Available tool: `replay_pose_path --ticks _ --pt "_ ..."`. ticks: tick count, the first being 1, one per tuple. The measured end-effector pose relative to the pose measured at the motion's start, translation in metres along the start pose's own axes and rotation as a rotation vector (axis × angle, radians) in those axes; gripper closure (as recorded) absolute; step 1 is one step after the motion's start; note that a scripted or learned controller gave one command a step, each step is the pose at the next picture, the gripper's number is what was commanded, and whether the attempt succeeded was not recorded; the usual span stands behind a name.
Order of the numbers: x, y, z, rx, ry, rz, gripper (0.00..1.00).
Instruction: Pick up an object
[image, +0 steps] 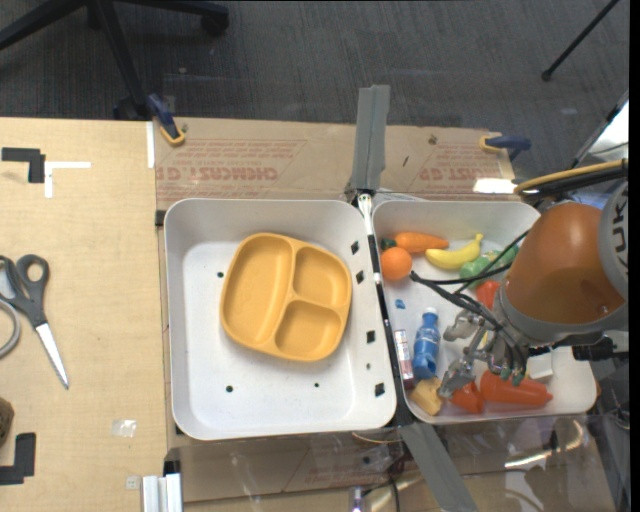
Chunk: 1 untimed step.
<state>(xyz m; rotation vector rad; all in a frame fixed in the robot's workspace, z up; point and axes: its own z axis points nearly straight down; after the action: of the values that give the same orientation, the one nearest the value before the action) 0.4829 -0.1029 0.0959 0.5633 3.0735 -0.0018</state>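
We see a pale wooden bench (75, 300) carrying two shallow white bins, the left bin (180, 330) and right bin (570, 400) touching side by side over brown cardboard (260, 160). At nine o'clock lie grey-handled scissors (38, 315) on the bare wood. At eleven o'clock, black tape marks (25, 162) sit beside a white strip (70, 166).
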Motion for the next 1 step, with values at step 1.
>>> replay_pose_path --ticks 1 --pt "-0.0039 0.0086 0.0015 0.002 0.008 0.011 0.00"
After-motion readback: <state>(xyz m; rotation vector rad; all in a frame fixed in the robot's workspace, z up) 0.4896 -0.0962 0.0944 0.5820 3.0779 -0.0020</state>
